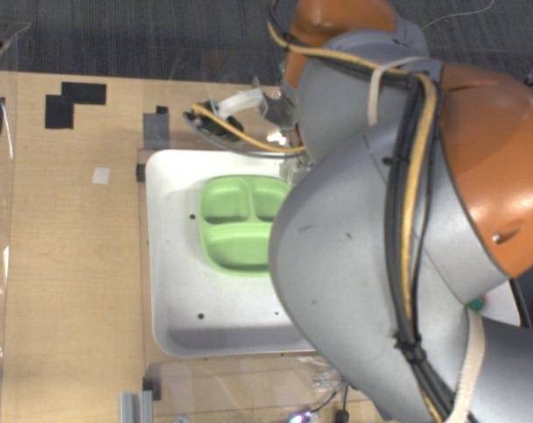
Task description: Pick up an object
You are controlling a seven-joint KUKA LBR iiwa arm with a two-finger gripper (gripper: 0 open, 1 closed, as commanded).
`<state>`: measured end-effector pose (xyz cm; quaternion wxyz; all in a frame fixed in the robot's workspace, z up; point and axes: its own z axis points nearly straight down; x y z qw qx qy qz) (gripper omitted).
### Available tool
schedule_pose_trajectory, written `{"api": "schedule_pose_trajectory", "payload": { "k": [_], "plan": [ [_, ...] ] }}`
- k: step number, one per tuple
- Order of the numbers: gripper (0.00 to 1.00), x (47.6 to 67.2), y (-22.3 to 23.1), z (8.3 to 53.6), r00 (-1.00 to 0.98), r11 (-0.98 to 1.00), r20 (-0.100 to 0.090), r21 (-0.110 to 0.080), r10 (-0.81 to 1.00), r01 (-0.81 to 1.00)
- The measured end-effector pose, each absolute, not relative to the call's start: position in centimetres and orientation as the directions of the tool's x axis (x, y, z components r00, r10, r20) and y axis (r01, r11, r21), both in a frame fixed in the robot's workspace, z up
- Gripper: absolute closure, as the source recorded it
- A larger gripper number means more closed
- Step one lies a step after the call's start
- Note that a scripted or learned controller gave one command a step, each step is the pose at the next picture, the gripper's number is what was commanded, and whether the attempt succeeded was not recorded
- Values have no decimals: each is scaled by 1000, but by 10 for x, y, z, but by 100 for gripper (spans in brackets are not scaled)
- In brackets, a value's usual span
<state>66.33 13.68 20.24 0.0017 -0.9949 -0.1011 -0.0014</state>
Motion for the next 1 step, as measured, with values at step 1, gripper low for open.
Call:
{"api": "schedule_pose_trajectory", "payload": {
  "k": [1],
  "plan": [
    [100,663,164,187,979,-979,3,-4,201,201]
  ]
}}
